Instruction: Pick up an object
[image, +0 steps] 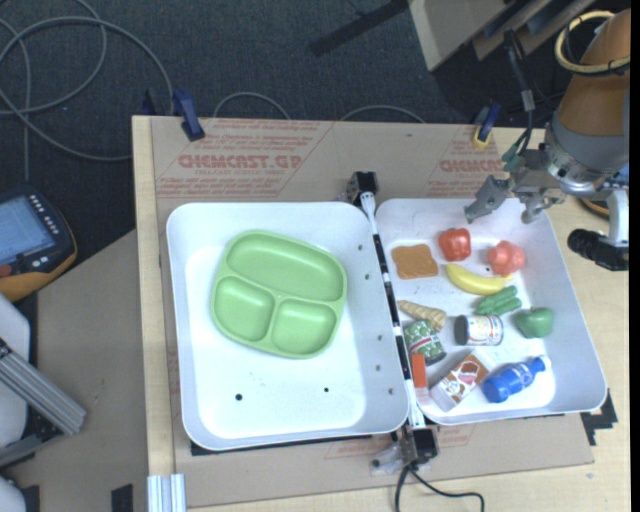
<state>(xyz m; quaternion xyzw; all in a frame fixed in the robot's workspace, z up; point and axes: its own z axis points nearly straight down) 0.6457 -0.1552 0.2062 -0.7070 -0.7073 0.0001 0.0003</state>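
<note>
Gripper hangs open and empty over the right bin's far edge, arm reaching in from the right. Tomato just below, toys crowded; the green plate fills the left bin.

An orange band tops the arm's grey wrist, which ends in a grey two-fingered tool.

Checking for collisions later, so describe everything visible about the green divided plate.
The green divided plate is pale green, looks like matte plastic, and has rounded corners. Raised ridges split it into three compartments: one long one along the far side and two smaller ones nearer the camera. It lies flat, right side up, turned slightly askew, in the left white bin, toward its far half. It touches the bin floor alone.
</note>
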